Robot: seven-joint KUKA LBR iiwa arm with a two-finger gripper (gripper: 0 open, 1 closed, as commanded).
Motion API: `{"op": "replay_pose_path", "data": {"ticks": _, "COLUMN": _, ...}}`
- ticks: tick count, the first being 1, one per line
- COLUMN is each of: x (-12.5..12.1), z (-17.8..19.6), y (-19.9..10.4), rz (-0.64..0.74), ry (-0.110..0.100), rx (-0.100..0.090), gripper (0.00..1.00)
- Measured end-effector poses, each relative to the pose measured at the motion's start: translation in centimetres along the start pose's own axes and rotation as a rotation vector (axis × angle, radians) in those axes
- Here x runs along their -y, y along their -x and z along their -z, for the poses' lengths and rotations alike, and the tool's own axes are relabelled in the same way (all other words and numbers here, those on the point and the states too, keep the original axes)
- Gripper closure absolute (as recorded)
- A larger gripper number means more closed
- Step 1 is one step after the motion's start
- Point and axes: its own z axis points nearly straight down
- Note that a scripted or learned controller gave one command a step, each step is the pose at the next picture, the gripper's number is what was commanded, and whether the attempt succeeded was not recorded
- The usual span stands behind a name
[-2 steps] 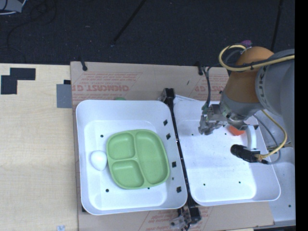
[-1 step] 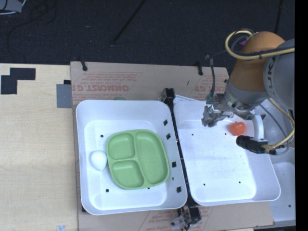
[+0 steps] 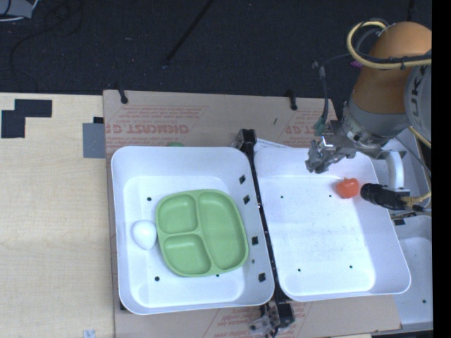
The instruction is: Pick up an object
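Tomato, small and red, lies in the right bin, near its far right side. It is the only loose thing there that I can make out.

Under both bins is a sheet of brown cardboard with red letters on it. The cardboard sits on a pale wood bench. Past the bench, the floor is dark, with thin cables across it.

Nearest to the camera are the front rims of the two white bins. The left bin holds a green plate with three parts. A white egg lies just beside the plate, on its left side.

My gripper hangs over the far edge of the right bin, near the tomato and apart from it. It holds nothing that I can see. I cannot tell how wide it is. My orange band is farther back.
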Motion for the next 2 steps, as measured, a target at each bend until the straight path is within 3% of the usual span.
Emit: {"op": "replay_pose_path", "data": {"ticks": 2, "x": 4.5, "z": -0.1, "y": -10.1, "rz": 0.004, "ry": -0.008, "rx": -0.002, "gripper": 1.00}}
